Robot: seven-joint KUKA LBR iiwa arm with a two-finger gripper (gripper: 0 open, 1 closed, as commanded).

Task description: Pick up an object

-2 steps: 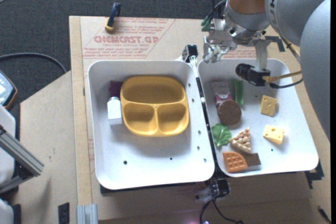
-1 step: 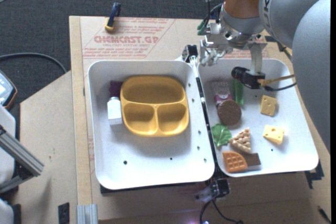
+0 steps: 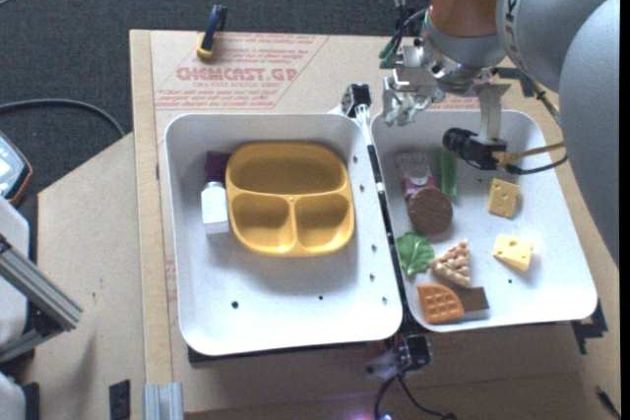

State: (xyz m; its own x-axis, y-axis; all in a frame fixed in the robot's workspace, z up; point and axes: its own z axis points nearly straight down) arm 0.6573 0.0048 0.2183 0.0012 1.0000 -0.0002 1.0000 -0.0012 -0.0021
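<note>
Camera view: you see the grey arm (image 3: 551,25) over 2 white bins (image 3: 187,241), its tool (image 3: 402,108) hanging above the right bin's far-left corner, fingers spread, pinching nothing. The yellow tray (image 3: 290,197) fills the left bin; the brown cookie (image 3: 430,210) lies in the right.

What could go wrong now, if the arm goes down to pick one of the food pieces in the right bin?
The gripper hovers at the right bin's upper left corner, near the wall between the bins, so a straight descent may strike the rim. The food lies crowded there: the brown round patty touches the package and green piece, so the fingers might push neighbours or catch two. The flat cheese pieces may slip.
</note>
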